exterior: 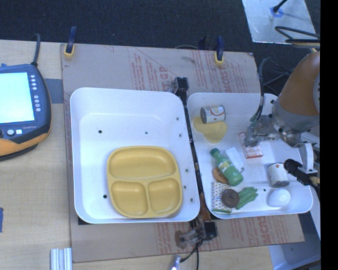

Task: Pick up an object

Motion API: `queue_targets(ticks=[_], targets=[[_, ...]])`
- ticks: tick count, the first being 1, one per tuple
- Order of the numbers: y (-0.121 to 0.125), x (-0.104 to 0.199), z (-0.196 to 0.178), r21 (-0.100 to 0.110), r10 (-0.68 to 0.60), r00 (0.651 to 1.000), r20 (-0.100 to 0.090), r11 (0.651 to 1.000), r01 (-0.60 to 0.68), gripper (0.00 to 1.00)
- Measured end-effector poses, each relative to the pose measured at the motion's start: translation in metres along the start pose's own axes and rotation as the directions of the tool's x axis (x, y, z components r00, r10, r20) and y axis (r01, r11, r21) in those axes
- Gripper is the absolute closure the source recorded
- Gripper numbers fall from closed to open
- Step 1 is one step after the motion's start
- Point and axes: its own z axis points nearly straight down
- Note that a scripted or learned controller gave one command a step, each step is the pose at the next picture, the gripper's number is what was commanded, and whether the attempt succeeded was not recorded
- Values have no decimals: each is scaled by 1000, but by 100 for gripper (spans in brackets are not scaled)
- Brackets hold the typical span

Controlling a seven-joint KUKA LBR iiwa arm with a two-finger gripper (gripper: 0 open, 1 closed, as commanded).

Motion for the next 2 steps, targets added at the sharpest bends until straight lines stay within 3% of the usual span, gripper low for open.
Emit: queue_targets(ticks=[1,2], targets=[[-23,59,-64,11,-1,1000,-8,1000,1,100],[-24,59,-63,12,1,1000,-8,1000,-1,0]])
